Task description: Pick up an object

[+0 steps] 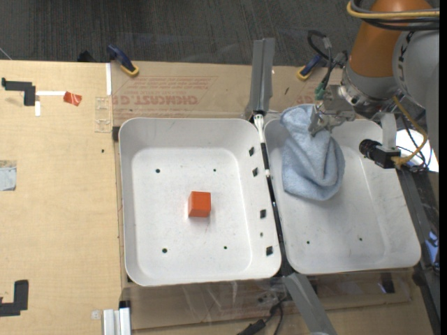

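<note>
Bench: brown cardboard-covered bench (174, 93) bearing two shallow white bins.
Left bin (140, 208): small orange-red cube (200, 204) sitting near its middle.
Right bin (363, 236): crumpled pale blue cloth (311, 162) hanging raised at its far left.
Gripper (323, 123): jaws pinching the cloth's top.

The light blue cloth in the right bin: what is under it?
The light blue cloth hangs bunched from the gripper, its lower end on the right bin floor. Whatever lies beneath its folds is covered.
</note>
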Controlling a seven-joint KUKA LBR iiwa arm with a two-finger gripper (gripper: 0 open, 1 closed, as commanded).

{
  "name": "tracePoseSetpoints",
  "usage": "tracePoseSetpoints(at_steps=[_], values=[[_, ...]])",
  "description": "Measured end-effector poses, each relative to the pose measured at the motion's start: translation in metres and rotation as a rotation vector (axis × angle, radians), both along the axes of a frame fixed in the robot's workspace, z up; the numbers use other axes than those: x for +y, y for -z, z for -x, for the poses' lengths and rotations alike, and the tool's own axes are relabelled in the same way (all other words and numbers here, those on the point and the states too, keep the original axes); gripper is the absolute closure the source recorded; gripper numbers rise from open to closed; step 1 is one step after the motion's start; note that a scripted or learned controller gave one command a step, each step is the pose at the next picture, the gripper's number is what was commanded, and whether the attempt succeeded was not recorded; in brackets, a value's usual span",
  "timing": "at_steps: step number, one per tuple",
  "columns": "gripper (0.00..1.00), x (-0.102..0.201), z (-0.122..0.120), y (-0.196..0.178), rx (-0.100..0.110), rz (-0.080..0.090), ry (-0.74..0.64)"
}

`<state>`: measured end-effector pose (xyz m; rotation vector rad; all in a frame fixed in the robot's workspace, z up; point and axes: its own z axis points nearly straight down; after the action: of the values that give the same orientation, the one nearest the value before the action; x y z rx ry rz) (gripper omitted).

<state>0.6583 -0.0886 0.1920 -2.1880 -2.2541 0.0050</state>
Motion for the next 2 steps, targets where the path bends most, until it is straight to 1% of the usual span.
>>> tracePoseSetpoints(at_steps=[1,2], values=[[1.0,0.03,0.0,-0.016,-0.001,0.0,0.103],[1.0,0.004,0.0,-0.018,-0.001,0.0,0.077]])
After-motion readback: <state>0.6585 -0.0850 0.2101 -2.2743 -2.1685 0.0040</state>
